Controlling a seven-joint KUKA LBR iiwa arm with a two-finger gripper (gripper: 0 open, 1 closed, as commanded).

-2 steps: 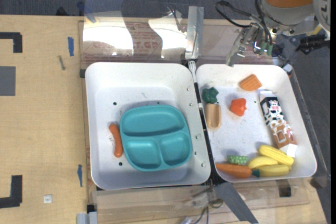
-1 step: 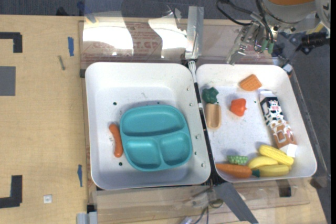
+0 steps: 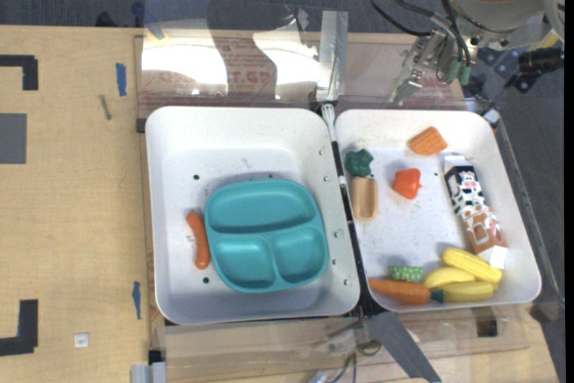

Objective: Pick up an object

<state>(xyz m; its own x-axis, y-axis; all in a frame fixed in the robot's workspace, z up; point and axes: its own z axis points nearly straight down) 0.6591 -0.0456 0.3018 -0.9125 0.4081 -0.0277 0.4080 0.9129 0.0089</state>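
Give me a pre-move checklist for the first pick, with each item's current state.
1. Gripper above the bench, past the right bin's far rim, nothing between its fingers: ok.
2. Gripper over a target: not ok.
3. Orange-red toy lies apart from its neighbours, easy first pick: ok.
4. Banana, carrot and green piece crowd the near corner: not ok for a clean grasp.
5. Milk carton lies flat beside the right wall: ok.

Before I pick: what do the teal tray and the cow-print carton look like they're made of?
Teal tray: likely moulded plastic, matte to satin; uniform colour, rounded compartments, soft highlights. Carton: probably printed cardboard or a plastic toy copy; flat faces, sharp edges, printed graphics. Too small to settle.
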